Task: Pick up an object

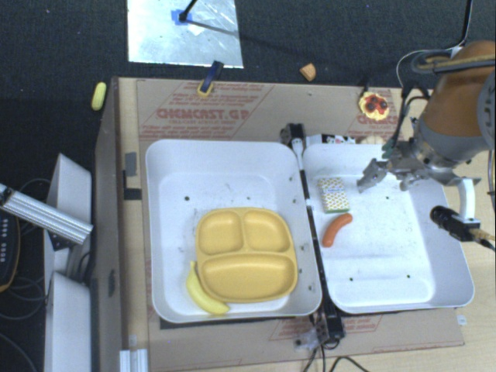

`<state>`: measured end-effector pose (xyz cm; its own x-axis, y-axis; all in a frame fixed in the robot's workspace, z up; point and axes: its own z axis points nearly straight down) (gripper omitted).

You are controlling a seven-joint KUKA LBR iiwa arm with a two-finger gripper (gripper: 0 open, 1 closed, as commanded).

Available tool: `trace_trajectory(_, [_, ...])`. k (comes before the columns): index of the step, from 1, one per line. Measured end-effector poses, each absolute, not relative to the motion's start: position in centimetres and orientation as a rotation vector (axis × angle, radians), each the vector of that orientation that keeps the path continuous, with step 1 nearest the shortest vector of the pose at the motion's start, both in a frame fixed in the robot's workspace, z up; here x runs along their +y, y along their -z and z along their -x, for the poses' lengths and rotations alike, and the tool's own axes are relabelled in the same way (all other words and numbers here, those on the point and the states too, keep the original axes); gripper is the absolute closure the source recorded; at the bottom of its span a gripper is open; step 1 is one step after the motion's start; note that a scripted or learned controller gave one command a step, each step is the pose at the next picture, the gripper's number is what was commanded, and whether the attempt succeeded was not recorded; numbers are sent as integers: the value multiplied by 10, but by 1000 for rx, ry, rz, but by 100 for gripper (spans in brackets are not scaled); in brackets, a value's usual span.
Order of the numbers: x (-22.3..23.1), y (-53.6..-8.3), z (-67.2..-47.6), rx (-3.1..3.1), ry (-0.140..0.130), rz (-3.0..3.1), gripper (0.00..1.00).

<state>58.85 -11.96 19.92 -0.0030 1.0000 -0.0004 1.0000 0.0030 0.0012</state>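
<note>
Camera view shows the gripper [387,172] hanging over the right bin [411,285], above and to the right of the orange sausage [336,229], and nothing sits between its fingers; whether they are spread or pressed together I cannot tell from this angle. The likeliest things to pick lie close by: the sausage rests on the bin floor, and a small checkered block [334,194] lies just above and slightly left of the sausage. To do the step well, I judge the gripper should centre over one item, turn so it closes across the sausage's narrow width, and descend fully before closing. The yellow tray [246,254] and banana [203,294] lie well left of the sausage, in the other bin. The fingertips are blurred against the wrist, and the arm is cut off at the frame's edge.
</note>
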Motion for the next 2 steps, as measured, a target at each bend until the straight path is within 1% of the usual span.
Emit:
trace_trajectory(1, [-100, -120, -591, 2227, 1, -2218, 0])
trace_trajectory(2, [-84, -84, -568, 2223, 0, -2221, 0])
